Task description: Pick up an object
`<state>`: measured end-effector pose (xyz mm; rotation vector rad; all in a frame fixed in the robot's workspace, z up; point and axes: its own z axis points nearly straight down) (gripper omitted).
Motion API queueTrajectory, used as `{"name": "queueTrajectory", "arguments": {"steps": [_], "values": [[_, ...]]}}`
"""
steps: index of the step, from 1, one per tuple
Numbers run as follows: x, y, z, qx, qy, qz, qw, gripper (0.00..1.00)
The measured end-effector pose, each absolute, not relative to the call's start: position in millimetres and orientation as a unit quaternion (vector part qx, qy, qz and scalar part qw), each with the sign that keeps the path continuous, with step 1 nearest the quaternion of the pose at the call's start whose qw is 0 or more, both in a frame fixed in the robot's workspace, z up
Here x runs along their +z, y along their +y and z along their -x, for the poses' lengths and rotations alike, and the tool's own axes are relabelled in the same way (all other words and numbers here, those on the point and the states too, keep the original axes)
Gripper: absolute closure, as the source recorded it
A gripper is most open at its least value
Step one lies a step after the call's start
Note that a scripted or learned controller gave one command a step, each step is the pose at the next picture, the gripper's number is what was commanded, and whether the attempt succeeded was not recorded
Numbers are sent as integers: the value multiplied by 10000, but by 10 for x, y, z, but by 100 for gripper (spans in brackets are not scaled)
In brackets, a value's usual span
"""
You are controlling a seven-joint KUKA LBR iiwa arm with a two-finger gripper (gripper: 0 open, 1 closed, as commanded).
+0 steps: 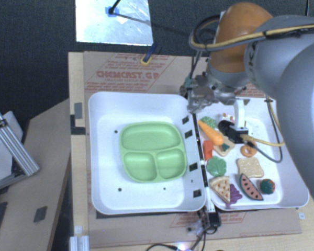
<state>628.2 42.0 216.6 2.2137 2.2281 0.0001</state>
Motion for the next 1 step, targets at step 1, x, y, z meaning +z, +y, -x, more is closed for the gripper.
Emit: {"name": "queueTrajectory", "arguments": {"steps": [1], "values": [[2182, 398, -6372, 11, 7096, -7046, 10, 100]]}}
